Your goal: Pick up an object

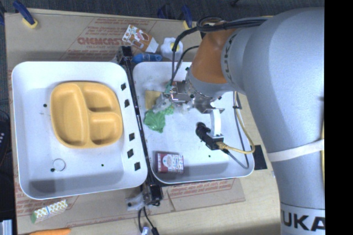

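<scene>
1. where the right bin (237,170) holds its clutter, a green crumpled object (156,118) lies near the bin's left wall, with a yellow block (152,99) just above it, touching or nearly so.
2. the gripper (175,95) sits low over the upper middle of this bin, just right of the yellow block; whether its claw is wide, narrow or holding something cannot be told.
3. a red packet (169,163) lies flat near the bin's bottom edge, well apart from the gripper.
4. the grey arm (276,63) with its orange band (212,60) covers much of the bin's right half, and black cables (212,137) hang over the bin floor.
5. the left bin (33,173) holds a yellow divided tray (85,115).
6. outside the bins, on the cardboard sheet (66,30), a small printed carton (135,37) and a blue object (148,57) rest above the right bin.
</scene>
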Controlling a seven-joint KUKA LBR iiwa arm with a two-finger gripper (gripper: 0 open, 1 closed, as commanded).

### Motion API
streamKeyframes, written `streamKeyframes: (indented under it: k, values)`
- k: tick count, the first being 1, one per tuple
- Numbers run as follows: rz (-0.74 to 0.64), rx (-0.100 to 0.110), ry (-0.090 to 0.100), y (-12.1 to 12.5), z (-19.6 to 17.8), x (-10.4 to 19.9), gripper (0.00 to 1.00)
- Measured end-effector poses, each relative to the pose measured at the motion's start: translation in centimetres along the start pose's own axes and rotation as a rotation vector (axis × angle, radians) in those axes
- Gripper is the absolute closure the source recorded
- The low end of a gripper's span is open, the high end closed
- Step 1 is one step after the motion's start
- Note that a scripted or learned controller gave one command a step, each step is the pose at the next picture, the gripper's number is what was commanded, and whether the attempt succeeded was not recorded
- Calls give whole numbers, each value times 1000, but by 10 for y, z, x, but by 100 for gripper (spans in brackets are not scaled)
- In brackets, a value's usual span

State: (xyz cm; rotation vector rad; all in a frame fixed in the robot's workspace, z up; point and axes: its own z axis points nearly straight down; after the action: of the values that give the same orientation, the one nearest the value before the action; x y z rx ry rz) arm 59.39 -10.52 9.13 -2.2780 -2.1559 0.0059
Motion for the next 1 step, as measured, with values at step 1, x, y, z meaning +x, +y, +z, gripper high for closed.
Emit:
streamKeyframes:
  k: [1]
  values:
    - [-5,0,-1,1,-11,0,100]
